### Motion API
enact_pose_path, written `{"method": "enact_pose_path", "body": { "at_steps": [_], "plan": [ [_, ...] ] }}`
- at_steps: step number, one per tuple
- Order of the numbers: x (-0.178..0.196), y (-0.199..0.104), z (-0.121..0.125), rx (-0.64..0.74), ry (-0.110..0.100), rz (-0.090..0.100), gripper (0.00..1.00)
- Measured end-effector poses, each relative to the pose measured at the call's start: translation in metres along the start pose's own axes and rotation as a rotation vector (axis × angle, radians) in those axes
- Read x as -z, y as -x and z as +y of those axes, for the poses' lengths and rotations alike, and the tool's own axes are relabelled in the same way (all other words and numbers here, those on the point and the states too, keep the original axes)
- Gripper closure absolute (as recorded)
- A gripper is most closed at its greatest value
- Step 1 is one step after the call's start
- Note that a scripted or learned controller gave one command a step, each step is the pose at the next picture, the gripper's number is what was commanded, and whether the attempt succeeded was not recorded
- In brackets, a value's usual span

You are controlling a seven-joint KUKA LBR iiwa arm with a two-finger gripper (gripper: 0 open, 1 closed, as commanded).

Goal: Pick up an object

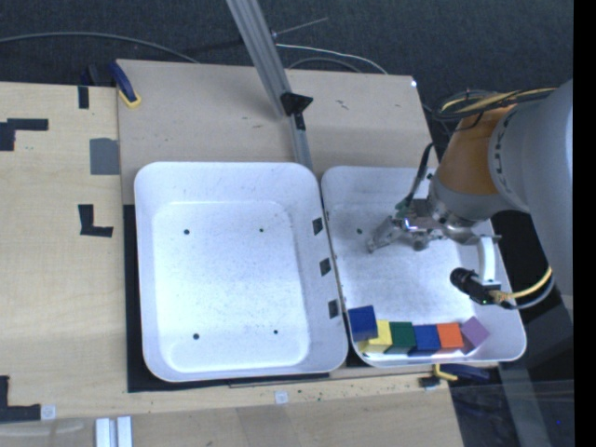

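Wooden bench (214, 119) on dark carpet, bearing two shallow white bins side by side. Left bin (154, 250): speckled floor, no contents visible. Right bin (372, 194): holds the arm's working end and a row of blocks along its near wall. Arm (521, 156): grey, orange band above the wrist, entering from the right. Metal post (265, 54): slanted, rising behind the bins. Gripper (377, 242): low over the right bin's floor, towards its far half; whether it is parted or closed cannot be told; nothing seen between its tips. Blocks: blue (362, 321), yellow (378, 339), green (401, 335), second blue (426, 338), orange (450, 336), purple (474, 331), well apart from the gripper.
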State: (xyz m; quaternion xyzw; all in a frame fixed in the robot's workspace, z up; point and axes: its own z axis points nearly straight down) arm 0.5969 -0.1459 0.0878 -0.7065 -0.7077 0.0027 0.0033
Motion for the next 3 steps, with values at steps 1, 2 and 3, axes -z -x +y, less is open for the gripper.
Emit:
{"method": "enact_pose_path", "body": {
  "at_steps": [1, 2, 3],
  "plan": [
    [0.053, 0.042, -0.005, -0.004, 0.011, -0.004, 0.0],
    [0.001, -0.019, -0.068, 0.001, 0.0, 0.003, 0.0],
    [0.146, 0.013, -0.055, -0.001, 0.015, -0.004, 0.0]
  ]
}}
